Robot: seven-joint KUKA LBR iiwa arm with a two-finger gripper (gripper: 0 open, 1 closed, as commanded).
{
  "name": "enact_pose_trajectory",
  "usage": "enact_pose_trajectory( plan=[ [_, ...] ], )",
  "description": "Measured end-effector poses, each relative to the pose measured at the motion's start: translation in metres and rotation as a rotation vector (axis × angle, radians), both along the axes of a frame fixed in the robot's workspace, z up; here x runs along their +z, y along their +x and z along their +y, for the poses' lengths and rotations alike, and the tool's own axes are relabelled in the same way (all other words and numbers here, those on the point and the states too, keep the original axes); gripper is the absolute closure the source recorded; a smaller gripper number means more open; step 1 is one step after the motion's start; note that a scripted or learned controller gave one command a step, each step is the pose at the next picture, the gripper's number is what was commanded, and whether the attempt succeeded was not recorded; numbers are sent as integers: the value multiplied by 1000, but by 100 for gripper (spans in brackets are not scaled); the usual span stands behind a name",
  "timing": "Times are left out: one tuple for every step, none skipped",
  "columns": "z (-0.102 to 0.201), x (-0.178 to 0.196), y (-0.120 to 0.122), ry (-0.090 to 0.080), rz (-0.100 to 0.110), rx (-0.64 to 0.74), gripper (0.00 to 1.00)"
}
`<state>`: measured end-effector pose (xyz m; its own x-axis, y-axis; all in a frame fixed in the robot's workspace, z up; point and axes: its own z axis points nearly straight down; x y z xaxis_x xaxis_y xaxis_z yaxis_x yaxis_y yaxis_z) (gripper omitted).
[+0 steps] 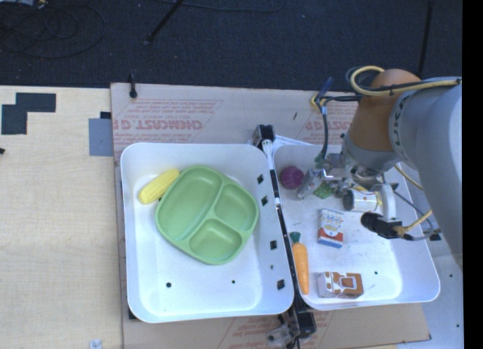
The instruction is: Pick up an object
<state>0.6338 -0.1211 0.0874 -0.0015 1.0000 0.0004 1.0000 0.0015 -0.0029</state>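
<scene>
Right bin, claw tips indistinct

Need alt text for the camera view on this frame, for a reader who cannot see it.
A grey arm's gripper hangs over the right bin, near a purple ball, with a small carton, a carrot and a toy box below. The left bin holds a green divided plate and a corn cob.
</scene>
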Motion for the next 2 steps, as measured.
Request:
enact_pose_trajectory(
  plan=[
    [-33,0,-71,10,3,2,0],
    [-38,11,-71,3,1,-4,100]
  ],
)
